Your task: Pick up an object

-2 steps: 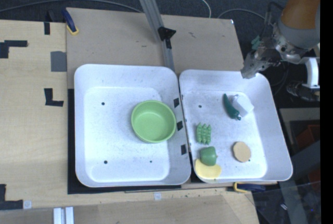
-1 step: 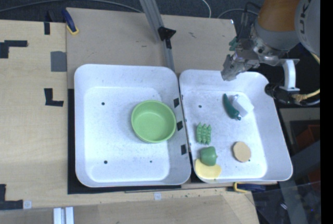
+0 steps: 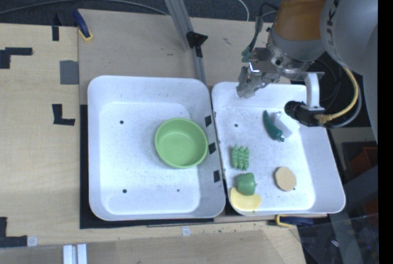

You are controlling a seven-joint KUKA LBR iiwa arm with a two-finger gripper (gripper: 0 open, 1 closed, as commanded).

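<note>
Over the far edge of the right bin (image 3: pixel 319 152) hangs the gripper (image 3: pixel 249 89); whether it is parted or closed I cannot tell. Nearest lies a teal object (image 3: pixel 274 125), mid-bin toward the far side. Descending here risks striking the rim and grasping nothing.

The grey arm (image 3: pixel 356 17), upper right of the frame, bears partial dark letters, seemingly "UK"; nothing else is readable.
</note>
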